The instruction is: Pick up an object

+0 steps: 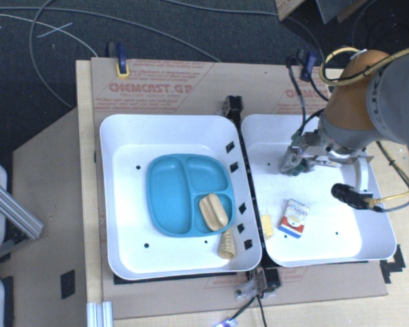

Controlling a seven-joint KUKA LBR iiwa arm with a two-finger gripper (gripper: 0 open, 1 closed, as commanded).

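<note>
Where the right bin point(341, 247) lies, tool point(294, 163) near small carton point(294, 219).

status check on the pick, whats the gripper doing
Gripper low in right bin, fingers unclear. Small card box lies apart, nearer the front edge. Nothing between them.

My grey arm point(395, 101) runs off the picture's right edge. My two-finger gripper point(294, 165) is too small and blurred to read its fingers.
</note>
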